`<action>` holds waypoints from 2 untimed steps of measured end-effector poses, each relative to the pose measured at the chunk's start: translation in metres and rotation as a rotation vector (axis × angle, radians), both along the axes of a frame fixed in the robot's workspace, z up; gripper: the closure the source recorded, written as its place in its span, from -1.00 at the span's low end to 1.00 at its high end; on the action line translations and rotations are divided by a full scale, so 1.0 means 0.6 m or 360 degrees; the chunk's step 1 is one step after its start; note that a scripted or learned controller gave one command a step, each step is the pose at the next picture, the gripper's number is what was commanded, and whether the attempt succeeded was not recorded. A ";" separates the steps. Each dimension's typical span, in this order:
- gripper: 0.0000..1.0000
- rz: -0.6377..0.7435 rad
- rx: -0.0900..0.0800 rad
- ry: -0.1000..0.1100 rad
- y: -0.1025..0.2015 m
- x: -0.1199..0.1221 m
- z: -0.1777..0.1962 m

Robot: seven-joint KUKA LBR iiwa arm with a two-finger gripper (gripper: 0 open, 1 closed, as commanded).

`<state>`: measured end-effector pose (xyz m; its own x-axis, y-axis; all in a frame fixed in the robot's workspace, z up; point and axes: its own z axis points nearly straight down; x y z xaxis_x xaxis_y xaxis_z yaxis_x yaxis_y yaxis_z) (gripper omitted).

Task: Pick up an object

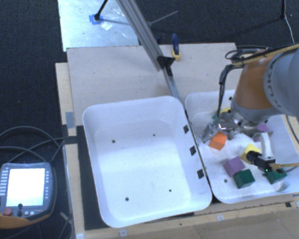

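From my remote seat I see the grey arm (286,78) reaching into the right bin (295,184). Its gripper (216,131) hangs just over an orange block (217,141) at the bin's nine o'clock; I cannot tell its state. I'd descend straight, centred, before closing.

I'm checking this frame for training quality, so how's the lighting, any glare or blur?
Camera view: even overhead light, soft shadows. The left bin floor is bright, nearly washed out; the pendant screen is blown to white. The arm looks soft close to the lens, and the claw by the orange block is slightly blurred.
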<state>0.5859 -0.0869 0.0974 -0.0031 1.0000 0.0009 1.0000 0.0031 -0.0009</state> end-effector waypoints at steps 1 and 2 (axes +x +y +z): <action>1.00 0.0001 -0.0001 -0.0005 -0.001 0.001 0.021; 1.00 0.0000 -0.0002 -0.0011 -0.001 -0.010 0.119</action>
